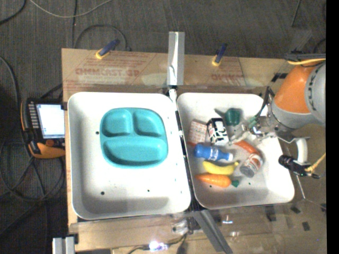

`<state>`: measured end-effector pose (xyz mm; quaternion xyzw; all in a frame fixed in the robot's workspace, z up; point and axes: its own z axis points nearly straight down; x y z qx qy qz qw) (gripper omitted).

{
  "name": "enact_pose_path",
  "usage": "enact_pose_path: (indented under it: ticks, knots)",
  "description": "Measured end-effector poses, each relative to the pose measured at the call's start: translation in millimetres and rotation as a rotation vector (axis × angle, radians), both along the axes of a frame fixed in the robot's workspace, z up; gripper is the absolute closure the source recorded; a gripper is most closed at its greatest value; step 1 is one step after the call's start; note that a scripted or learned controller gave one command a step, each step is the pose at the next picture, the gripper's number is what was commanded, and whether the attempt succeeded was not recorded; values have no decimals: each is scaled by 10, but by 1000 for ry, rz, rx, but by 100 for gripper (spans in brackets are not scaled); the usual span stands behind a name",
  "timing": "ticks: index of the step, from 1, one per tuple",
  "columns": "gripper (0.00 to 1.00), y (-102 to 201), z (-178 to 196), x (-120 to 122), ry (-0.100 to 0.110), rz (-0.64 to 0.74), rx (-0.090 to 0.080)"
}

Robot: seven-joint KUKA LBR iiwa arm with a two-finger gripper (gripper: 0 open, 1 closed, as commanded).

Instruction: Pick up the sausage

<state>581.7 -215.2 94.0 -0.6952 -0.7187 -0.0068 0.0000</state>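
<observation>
From the overhead camera I see the gripper (253, 127) low over the right bin (275, 192), near its right wall; I cannot tell how it is set. The sausage (249, 147), reddish-orange, lies just below it, beside a clear jar (251, 165). Left of these are a blue bottle (212, 153), a banana (220, 168), a carrot (214, 180), a cow-patterned toy (217, 131) and a dark green thing (233, 115). The left bin (85, 194) holds a teal divided plate (134, 137).
</observation>
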Motion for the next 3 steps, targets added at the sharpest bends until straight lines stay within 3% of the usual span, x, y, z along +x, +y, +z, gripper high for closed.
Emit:
enact_pose_path:
  ticks: [1,2,3]
  knots:
    - [100,-27,36,4,-3,1,-9]
    - [100,107,613,-348,14,71,-8]
    - [100,738,810,37,15,91,-9]
